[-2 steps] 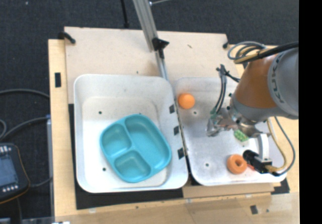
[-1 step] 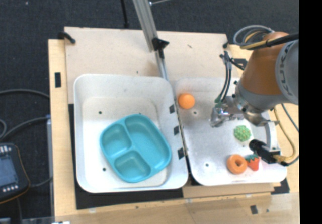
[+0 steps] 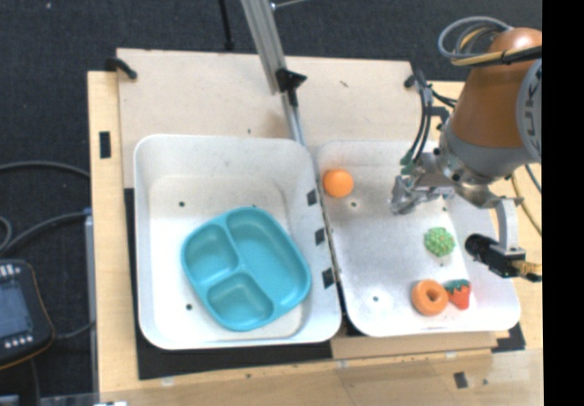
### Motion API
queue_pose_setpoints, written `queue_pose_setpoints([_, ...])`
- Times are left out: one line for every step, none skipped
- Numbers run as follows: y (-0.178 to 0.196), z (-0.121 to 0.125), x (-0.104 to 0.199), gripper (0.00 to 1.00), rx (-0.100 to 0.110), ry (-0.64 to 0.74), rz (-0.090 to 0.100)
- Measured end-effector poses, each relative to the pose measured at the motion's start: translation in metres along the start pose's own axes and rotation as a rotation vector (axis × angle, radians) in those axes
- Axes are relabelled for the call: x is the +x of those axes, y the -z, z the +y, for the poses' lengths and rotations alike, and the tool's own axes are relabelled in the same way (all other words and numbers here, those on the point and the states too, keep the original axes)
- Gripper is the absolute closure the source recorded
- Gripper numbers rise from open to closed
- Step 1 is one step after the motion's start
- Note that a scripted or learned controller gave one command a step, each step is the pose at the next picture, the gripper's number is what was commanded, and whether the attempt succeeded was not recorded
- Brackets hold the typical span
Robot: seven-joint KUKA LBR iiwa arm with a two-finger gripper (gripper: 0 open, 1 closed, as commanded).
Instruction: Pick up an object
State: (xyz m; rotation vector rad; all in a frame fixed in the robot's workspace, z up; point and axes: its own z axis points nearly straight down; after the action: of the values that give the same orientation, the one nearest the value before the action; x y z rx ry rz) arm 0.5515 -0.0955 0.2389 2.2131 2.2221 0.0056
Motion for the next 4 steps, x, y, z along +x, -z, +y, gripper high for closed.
queue_pose_setpoints([0.032,0.002,-0.001,1.00,0.001,0.000,0.000])
queue_pose_setpoints([0.033,0.013,0.042,1.00,0.004,0.002,0.001])
queue_pose_setpoints([0.036,0.032,0.094,1.00,0.004,0.003,0.002])
queue_pose_setpoints([0.016,0.044,0.137,1.00,0.008,0.002,0.001])
